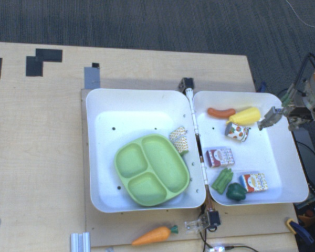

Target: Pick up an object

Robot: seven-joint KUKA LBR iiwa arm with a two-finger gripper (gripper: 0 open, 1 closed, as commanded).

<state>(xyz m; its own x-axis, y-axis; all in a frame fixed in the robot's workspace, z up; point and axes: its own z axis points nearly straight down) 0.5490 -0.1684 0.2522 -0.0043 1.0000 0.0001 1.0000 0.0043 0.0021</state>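
The right bin (283,156) holds several small toys: an orange-red sausage (221,112), a yellow banana-like piece (245,115), a white cup with red spots (237,132), a red and white carton (219,157), a green vegetable (222,179), a dark green piece (236,192) and a small orange box (253,181). My gripper (282,121) hangs over the bin's upper right part, just right of the yellow piece. Its fingers (268,118) stand apart, open, with nothing between them.
The left bin (102,140) carries a light green divided plate (151,169) and a small patterned piece (179,138) by the middle wall. A toy carrot (154,236) lies on the bench in front of the bins. Cables run at the right.
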